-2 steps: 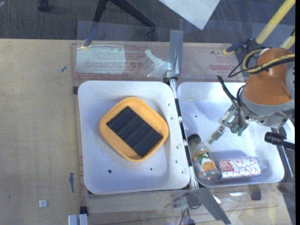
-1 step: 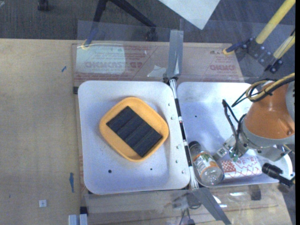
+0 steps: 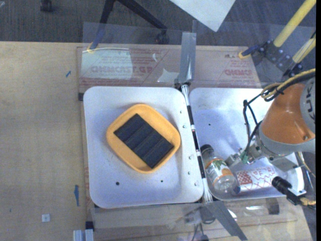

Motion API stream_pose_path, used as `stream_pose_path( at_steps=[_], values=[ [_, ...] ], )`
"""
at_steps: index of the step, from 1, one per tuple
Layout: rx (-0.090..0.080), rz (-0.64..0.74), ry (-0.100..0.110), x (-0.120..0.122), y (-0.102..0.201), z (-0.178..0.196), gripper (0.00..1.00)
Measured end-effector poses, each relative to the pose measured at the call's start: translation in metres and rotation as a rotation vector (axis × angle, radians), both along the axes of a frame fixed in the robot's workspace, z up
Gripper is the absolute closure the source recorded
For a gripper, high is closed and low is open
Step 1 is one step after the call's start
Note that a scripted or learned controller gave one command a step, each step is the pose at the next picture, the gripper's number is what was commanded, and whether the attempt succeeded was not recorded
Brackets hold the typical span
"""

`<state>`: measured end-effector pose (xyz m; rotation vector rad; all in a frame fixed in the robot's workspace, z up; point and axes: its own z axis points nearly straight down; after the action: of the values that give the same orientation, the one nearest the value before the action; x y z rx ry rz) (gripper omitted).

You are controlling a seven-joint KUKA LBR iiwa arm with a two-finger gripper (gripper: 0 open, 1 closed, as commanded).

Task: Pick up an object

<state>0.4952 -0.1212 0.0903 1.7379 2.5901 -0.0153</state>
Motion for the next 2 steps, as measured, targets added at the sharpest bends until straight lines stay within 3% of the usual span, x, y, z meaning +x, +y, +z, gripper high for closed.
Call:
stream_pose_path(
  at_steps=[1, 2],
  values=[
    [0.021, -0.089, 0.012, -0.013, 0.062, 0.094, 0.0],
    [0.02, -0.199, 0.009, 0.028, 0.036, 0.113, 0.0]
  ],
)
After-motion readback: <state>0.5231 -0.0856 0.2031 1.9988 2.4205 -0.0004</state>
